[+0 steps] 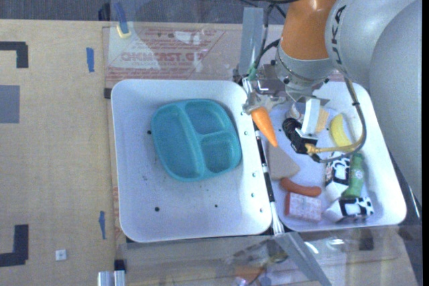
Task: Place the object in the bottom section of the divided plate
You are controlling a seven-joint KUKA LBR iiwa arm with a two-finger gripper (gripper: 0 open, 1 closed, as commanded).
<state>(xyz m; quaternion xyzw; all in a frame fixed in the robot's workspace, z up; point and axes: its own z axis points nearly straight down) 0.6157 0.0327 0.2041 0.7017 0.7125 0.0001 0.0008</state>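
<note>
1. Hanging over the seam between the two bins, the gripper [258, 106] is pinching the wide end of the carrot [265, 126], tip pointing down, apparently for carrying leftward.
2. Lying in the left bin [134, 207], the divided plate [196, 139] is waiting with its sections bare.
3. Blocking the right bin [389, 201], the arm is hiding part of the clutter; the fingers themselves are hard to resolve.

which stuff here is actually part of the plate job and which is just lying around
Part of the job:
- carrot, at the gripper, above the divide between the two bins
- teal divided plate, in the left bin

Lying about, all in the right bin:
- banana
- sausage
- pink block
- green bottle
- black and white toy
</note>
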